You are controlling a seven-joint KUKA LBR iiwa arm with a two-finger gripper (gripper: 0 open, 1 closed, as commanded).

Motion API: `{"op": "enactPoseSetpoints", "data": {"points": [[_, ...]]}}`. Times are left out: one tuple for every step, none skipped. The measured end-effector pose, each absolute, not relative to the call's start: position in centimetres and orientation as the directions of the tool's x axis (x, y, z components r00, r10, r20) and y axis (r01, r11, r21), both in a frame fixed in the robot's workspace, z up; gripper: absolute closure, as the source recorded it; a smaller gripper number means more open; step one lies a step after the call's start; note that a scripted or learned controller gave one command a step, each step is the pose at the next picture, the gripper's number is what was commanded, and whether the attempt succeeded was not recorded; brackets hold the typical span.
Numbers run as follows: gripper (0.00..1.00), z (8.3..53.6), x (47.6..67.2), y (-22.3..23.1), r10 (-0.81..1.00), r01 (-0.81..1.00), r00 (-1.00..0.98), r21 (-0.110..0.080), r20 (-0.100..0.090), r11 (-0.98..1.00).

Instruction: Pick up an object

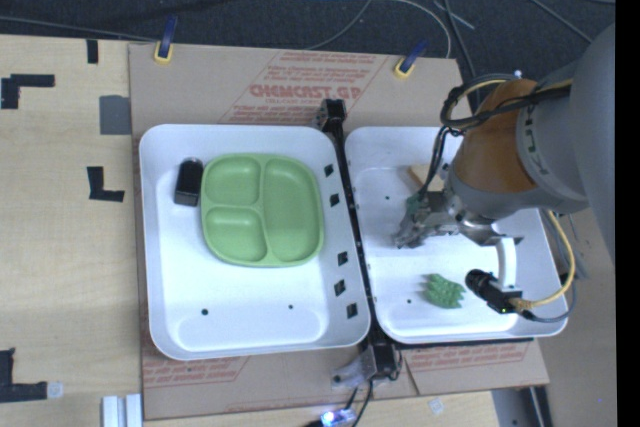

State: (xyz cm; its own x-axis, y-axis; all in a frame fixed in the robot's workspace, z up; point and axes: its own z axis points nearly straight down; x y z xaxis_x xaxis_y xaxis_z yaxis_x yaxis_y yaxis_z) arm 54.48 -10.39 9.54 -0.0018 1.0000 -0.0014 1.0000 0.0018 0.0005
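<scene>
Two shallow white bins (165,315) share the bench: the gripper (410,227), finger state not discernible, is lowered into the right bin's middle, while the small green knobbly object (442,291) lies near its front edge, ungrasped.

red "CHEMCAST GP" print, on cardboard sheet (300,85)
</scene>
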Motion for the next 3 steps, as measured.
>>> {"op": "enactPoseSetpoints", "data": {"points": [[1.00, 13.8, 54.8, -10.8, 1.000, 1.000, -0.001, 0.003, 0.000, 0.001], [1.00, 19.6, 55.6, -10.0, 1.000, 1.000, -0.002, 0.005, -0.001, 0.002], [1.00, 21.3, 55.6, -10.0, 1.000, 1.000, -0.001, 0.001, 0.000, 0.001]]}}
